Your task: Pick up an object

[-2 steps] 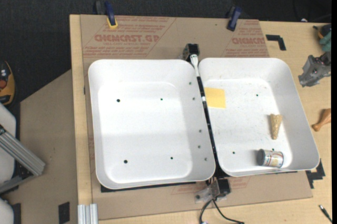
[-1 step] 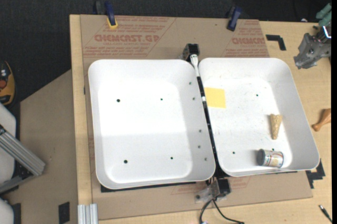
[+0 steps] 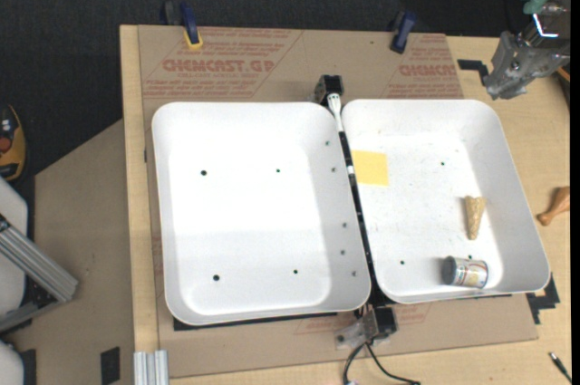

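Fingers (image 3: 513, 77) top right, state unclear | jar (image 3: 466, 272) far below, right bin (image 3: 507, 193)

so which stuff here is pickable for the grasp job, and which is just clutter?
Job:
yellow square pad
tan cone-shaped piece
small metal can
gripper

Lying about:
blue clamps
left bin
cables

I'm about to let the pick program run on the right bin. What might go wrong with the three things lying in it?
The small jar lies on its side by the right bin's near wall, so it may roll from a touch, and the wall may block a finger. The yellow square looks flat, leaving little to pinch. The tan cone-shaped piece is narrow and tapered, so it could slip out.
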Controlling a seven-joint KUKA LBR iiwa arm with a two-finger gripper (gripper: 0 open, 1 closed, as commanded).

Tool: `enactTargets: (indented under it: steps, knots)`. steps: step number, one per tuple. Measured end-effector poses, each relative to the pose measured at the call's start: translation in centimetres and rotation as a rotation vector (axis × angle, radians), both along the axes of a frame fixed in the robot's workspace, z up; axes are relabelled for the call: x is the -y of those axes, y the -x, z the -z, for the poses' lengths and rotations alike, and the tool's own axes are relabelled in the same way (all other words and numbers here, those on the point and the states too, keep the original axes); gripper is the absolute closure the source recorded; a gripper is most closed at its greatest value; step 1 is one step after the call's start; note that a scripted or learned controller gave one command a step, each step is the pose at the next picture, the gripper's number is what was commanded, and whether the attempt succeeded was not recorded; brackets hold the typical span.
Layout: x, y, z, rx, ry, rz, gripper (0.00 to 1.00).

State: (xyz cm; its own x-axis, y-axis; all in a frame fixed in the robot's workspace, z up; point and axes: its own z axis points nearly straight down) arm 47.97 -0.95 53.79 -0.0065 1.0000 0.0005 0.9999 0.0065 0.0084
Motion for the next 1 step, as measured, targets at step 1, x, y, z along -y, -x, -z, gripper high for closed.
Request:
enactTargets:
  steps: [1]
  knots:
    - [-3.70, 0.24, 20.76, -0.027, 0.001, 0.005, 1.00]
